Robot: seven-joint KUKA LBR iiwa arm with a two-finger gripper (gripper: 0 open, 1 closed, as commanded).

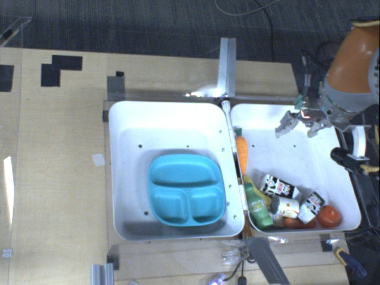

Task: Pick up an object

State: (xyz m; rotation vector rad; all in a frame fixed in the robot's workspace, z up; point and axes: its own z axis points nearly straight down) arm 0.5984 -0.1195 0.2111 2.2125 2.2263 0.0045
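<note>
Carrot (241, 152) lies in the right bin (267, 165), tight against the left wall, the one shared with the other bin. Long axis runs near-to-far along that wall, green stub at the far end, orange body tapering toward the near end.

Below it along the same wall: a green bottle (257, 204), also lengthwise near-to-far, slightly slanted. Rest of the pile crowds the bin's near edge: a black-and-white carton (279, 187) tilted across the bottle's right side, a small white cup-like item (288, 207), a second small black-and-white pack (313, 203), and a red tomato (329, 217) in the near right corner. Things here touch or overlap one another (hard to separate the lower ones).

Gripper (301, 123) hangs over the far right part of the same bin, well apart from the carrot and from the pile. Its two fingers are spread wide, nothing between them. Orange-banded arm (354, 58) enters from the right.

Left bin (127, 159) holds a blue sectioned tray (187, 189), sitting flat toward its near side, one long compartment far, two small ones near.

Both bins rest side by side on the pale wood worktop (53, 159).
</note>
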